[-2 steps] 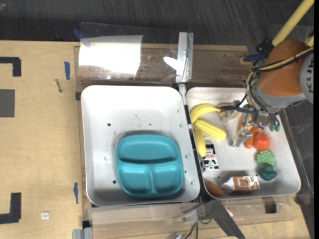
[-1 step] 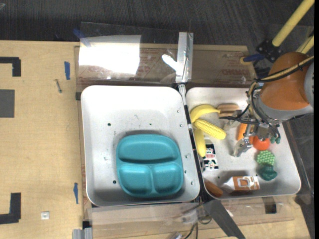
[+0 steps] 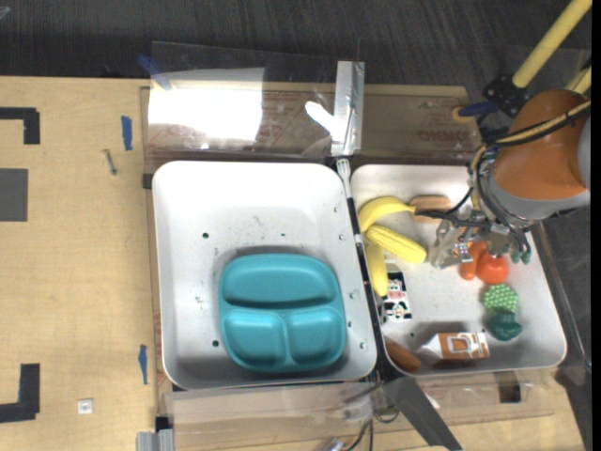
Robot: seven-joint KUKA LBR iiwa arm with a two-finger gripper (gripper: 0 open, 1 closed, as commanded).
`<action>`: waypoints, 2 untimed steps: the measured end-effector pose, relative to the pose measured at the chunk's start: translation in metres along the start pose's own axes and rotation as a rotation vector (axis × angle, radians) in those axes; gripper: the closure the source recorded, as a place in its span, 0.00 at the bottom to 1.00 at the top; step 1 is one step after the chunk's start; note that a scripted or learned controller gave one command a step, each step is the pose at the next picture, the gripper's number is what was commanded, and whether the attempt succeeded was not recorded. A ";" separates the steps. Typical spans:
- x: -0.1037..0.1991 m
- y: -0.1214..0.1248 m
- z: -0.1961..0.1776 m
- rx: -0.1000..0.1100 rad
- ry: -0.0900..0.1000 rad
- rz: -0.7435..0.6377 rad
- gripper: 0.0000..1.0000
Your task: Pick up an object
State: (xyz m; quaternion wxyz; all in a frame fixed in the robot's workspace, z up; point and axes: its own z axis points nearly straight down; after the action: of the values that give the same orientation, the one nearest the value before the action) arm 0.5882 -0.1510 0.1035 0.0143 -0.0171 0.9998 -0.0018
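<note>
Camera view, arm: I see the grey arm point(image 3: 540, 163) with its orange band reaching in from the right, over the right bin point(image 3: 554, 341).
Camera view, gripper: the gripper point(image 3: 474, 242) hangs low over the upper middle of the right bin, just right of the bananas. Whether the jaws are open or closed I cannot tell; metal parts and objects overlap there.
Camera view, orange object: a small orange-red object point(image 3: 490, 268) sits right below the gripper. I cannot tell if it touches the gripper.
Camera view, bananas: a yellow banana bunch point(image 3: 387, 236) lies against the left wall of the right bin.
Camera view, green items: a light green knobbly ball point(image 3: 500, 297) lies just above a dark teal piece point(image 3: 505, 327), near the right wall.
Camera view, other contents: a small black-and-white item point(image 3: 396, 299) lies below the bananas; a white and orange pack point(image 3: 457, 346) lies along the lower edge.
Camera view, left bin: the left bin point(image 3: 188, 205) holds a teal divided tray point(image 3: 282, 310) in its lower half.
Camera view, tabletop: both bins rest on the tan tabletop point(image 3: 66, 280).
</note>
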 end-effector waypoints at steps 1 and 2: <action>-0.081 -0.027 -0.139 0.001 0.008 0.013 1.00; -0.079 -0.027 -0.132 -0.003 0.020 0.014 0.00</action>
State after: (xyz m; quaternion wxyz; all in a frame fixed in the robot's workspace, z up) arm 0.6643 -0.1746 0.2379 0.0044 -0.0101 0.9999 -0.0002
